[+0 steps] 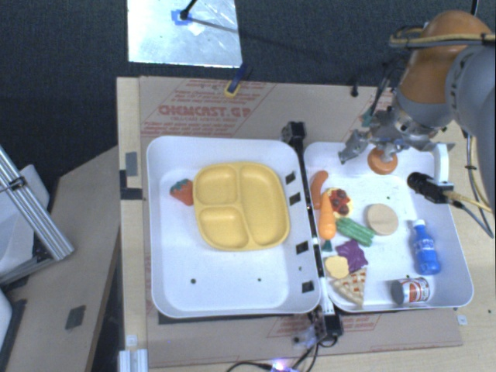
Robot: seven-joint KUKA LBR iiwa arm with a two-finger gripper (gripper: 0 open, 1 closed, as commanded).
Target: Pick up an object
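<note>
Most toys (353,231) crowd right bin's (457,246) left edge, seemingly.

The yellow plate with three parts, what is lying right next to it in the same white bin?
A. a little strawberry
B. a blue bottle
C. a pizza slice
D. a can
A: the little strawberry lies just left of the yellow plate in the left bin.

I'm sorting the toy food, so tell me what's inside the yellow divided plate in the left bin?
The yellow plate shows three bare compartments. A small strawberry-like toy lies in the left bin against the plate's left rim, outside it. What lies underneath the plate is covered.
</note>
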